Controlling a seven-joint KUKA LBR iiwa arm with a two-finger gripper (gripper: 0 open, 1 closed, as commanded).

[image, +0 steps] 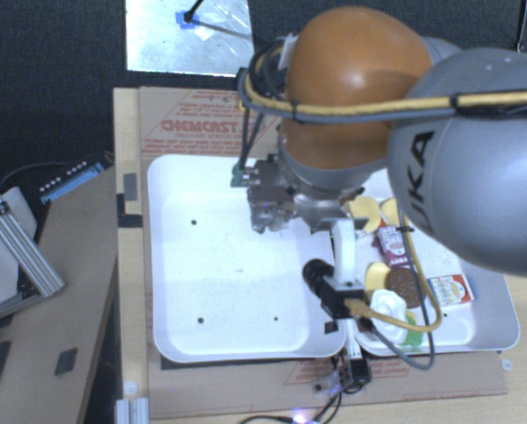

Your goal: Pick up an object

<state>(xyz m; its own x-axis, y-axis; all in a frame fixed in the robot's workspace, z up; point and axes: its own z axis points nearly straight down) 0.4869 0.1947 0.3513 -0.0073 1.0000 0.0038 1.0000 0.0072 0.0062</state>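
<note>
My gripper (265,203) hangs under the orange wrist band, over the far right part of the left white bin (201,263). Its grey metal body shows, but the big arm covers the fingertips. Nothing shows between them. The objects lie in the right bin (500,323), partly hidden by the arm: a pale yellow round piece (365,208), a red packet (392,242), a brown disc (405,285), a white and orange box (449,290), a white lump (388,306) and a green piece (410,336). All of these sit to the right of the gripper and nearer the front.
Both bins rest on a cardboard sheet (192,122) with red print. A shiny metal plate (188,25) lies beyond it at the back. An aluminium frame (16,246) stands at the left edge of the bench.
</note>
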